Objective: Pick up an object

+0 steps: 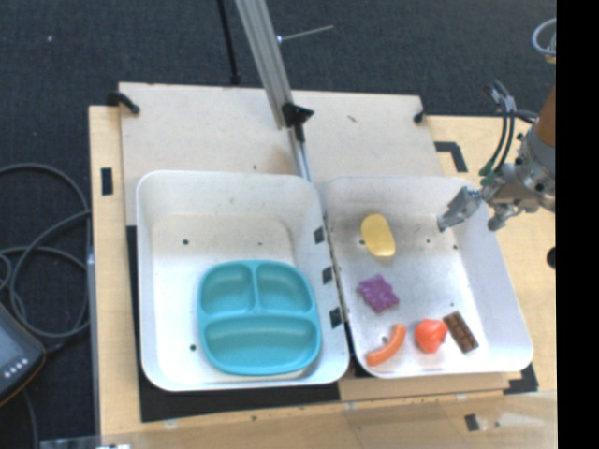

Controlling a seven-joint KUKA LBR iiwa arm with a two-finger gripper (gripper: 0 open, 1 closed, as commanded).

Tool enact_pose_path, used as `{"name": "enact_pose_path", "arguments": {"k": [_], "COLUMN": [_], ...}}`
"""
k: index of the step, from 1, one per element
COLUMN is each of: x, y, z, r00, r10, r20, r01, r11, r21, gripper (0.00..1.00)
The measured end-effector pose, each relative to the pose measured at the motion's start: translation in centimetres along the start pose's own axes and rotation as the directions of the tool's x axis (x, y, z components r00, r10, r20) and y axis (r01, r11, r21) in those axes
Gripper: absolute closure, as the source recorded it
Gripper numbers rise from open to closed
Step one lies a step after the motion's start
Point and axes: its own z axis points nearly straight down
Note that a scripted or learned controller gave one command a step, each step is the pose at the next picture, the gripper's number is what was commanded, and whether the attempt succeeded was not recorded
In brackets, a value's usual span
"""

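The gripper (479, 210) is hovering over the right bin's (491, 279) upper right rim, fingers spread and gripping nothing. Candidate objects are lying untouched in that bin: yellow piece (378, 235), purple piece (377, 294), carrot (387, 344), tomato (430, 335), brown bar (460, 332). The pick is not yet starting; descent, closure and lift are remaining.

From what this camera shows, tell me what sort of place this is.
Most likely a robotics lab test bench, not a kitchen. Two white bins sit side by side on a plywood bench over dark carpet; one holds a teal divided plate, the other toy food like a yellow lemon. Loose cables trail nearby.
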Motion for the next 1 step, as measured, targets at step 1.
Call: {"name": "enact_pose_path", "arguments": {"k": [1], "x": [0.00], "y": [0.00], "z": [0.00], "r00": [1.000], "r10": [0.001], "r20": [0.000], "r01": [-0.001], "r11": [1.000], "r21": [0.000], "gripper": [0.00]}}
